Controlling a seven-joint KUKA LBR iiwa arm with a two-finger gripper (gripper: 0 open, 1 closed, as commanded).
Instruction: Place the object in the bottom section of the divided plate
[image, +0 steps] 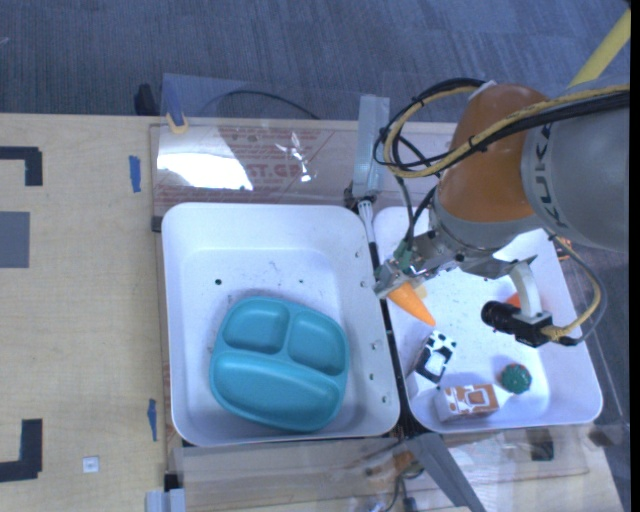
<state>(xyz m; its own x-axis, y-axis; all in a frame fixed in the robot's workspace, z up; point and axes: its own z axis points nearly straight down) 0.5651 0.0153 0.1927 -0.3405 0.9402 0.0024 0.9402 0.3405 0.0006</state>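
Claw (400, 280) low at left edge of right bin (575, 400), directly above orange carrot (413, 301); finger state: cannot tell. Carrot lies on right bin floor. Teal divided plate (280, 362) sits in left bin (190, 250), sections bare.

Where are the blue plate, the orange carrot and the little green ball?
blue plate (281, 364), camera view, its middle.
orange carrot (414, 301), camera view, its body.
green ball (516, 378), camera view, its top.
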